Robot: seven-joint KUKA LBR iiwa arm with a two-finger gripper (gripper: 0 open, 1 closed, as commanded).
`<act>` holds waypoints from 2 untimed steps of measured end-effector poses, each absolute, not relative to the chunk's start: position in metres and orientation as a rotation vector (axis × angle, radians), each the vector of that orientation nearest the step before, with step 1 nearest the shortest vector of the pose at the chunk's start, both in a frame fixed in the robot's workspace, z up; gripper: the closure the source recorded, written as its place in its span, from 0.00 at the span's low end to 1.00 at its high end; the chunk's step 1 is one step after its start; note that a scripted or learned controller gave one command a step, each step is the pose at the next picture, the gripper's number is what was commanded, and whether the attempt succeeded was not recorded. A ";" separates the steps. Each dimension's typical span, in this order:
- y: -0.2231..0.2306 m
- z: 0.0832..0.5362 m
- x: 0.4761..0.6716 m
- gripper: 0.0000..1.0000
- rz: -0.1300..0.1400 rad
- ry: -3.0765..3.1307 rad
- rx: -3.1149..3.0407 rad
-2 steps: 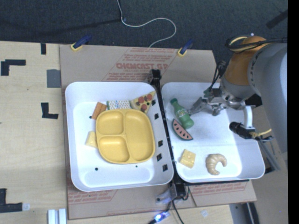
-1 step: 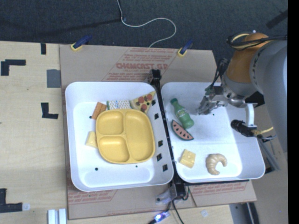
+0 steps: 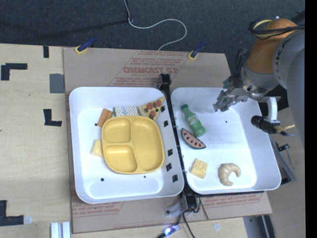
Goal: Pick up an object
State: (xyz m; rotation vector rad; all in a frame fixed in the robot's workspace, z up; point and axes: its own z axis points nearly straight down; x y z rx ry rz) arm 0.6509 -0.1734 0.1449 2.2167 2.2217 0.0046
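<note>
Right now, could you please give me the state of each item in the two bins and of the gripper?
Green bottle: lying on its side, right bin.
Watermelon slice: flat, below the bottle.
Cheese wedge: resting on the right bin floor.
Croissant: resting beside the cheese.
Yellow divided plate: upright in the left bin, over smaller pieces.
Gripper: above the right bin's upper part, nothing visibly held.

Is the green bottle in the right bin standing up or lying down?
Lying down. The green plastic bottle rests on its side on the right white bin's floor, cap toward the far wall.

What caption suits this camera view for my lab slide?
End effector over the right bin holding a green bottle, watermelon slice, cheese, croissant; yellow tray left.
</note>
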 end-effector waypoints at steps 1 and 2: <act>-0.172 0.188 0.650 1.00 0.004 2.222 2.218; -0.171 0.227 0.652 1.00 0.004 2.221 2.218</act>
